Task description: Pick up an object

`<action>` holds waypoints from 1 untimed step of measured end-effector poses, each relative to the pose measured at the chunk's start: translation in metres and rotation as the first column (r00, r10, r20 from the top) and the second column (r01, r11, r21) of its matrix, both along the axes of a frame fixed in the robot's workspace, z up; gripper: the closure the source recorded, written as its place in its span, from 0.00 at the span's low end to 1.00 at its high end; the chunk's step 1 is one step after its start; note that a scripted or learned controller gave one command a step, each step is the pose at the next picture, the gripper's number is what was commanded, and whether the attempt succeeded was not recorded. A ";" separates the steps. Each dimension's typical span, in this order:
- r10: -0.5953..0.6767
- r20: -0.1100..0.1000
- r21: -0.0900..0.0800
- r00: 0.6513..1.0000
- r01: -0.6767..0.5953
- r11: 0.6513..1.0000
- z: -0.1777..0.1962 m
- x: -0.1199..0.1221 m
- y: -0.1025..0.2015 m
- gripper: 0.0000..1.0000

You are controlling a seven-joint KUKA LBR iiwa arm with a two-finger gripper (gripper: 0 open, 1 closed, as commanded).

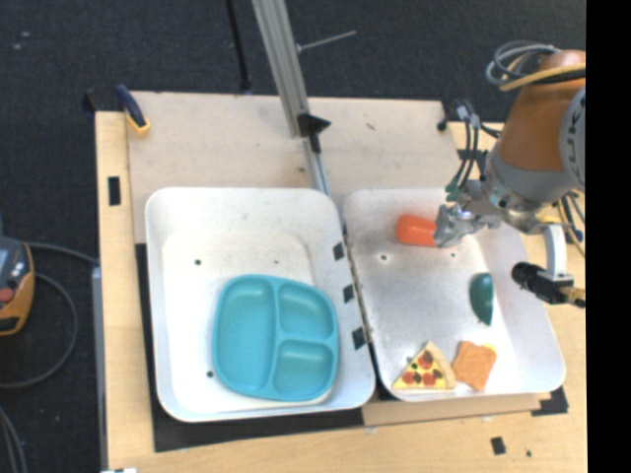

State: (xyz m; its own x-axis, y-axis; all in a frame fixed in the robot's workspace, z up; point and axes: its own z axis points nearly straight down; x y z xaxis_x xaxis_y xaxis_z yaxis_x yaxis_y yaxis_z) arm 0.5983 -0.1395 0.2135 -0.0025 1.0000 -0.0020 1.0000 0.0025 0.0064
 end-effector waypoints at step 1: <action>0.004 -0.003 0.003 1.000 -0.004 1.000 0.010 0.000 0.043 1.00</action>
State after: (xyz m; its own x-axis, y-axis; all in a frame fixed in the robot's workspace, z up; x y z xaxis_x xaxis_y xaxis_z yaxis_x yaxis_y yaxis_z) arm 0.5987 -0.0967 0.2239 -0.0066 1.0000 0.0009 1.0000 0.0066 0.0037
